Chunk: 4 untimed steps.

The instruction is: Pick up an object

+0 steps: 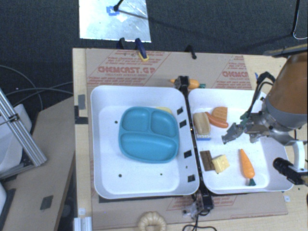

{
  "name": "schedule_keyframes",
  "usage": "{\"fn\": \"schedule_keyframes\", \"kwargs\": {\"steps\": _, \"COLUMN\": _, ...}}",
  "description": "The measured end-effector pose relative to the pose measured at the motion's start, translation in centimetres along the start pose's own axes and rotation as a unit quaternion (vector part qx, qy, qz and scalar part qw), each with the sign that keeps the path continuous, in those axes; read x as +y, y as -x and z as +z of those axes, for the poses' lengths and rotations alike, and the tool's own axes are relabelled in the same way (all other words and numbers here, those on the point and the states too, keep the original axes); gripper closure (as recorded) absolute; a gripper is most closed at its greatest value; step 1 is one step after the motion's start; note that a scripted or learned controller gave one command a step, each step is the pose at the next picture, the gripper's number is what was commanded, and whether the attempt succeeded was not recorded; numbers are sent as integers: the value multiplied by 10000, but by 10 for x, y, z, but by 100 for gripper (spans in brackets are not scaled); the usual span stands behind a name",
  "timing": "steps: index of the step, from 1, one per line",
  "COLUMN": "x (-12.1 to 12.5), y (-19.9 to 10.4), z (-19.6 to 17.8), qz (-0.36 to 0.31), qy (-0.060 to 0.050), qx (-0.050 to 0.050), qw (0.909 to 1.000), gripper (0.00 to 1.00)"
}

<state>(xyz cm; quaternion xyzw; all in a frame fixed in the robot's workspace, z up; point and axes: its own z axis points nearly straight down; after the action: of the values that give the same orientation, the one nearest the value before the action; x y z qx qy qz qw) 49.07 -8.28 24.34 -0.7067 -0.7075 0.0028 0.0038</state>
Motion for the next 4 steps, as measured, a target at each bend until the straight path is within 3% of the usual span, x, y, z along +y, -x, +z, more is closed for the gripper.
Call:
{"fn": "schedule_keyframes", "kwargs": {"steps": 1, "x": 2, "y": 0, "z": -5, "qz": -10, "qy": 55, "qx": -6, "qw": 10000, "gripper": 0}}
{"fn": "schedule_keyframes", "kwargs": {"steps": 2, "x": 4, "y": -5, "z": 37, "qz": 0, "qy": 41, "qx": -2, "qw": 10000, "gripper": 0}}
{"fn": "schedule_keyframes", "kwargs": {"steps": 4, "x": 6, "y": 13, "z": 149, "qz": 4, "qy": 24, "qx": -1, "qw": 10000, "gripper": 0}}
